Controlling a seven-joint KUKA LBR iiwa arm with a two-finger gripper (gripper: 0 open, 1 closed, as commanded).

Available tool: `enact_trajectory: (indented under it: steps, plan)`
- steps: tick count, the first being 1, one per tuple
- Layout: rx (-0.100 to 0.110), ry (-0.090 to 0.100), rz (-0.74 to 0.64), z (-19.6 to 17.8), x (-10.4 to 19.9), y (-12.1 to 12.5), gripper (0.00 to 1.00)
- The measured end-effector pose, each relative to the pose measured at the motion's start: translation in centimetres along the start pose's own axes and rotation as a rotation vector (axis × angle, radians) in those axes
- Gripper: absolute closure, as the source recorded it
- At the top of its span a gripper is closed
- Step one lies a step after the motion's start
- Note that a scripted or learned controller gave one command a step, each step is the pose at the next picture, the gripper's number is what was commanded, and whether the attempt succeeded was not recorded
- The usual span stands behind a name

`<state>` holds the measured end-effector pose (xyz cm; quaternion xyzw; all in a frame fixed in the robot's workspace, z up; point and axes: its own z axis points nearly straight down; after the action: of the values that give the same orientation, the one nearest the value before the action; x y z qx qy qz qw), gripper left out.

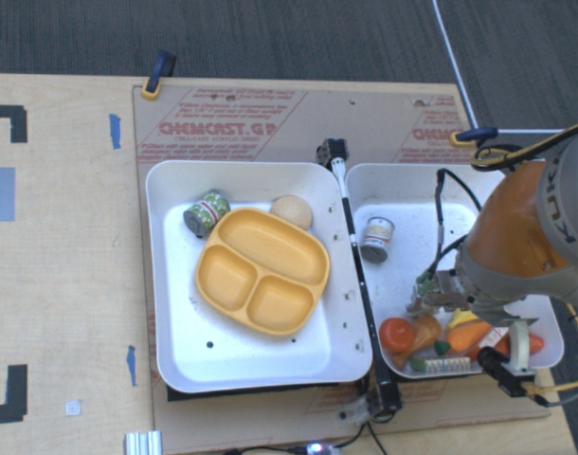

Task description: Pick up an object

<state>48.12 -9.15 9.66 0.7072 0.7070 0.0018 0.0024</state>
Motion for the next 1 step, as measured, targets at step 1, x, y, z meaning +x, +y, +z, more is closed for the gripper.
enact_trajectory:
  steps: [1]
  plan:
    - [0.004, -0.001, 0.0, -7.88, -8.07, -0.09, 1.0]
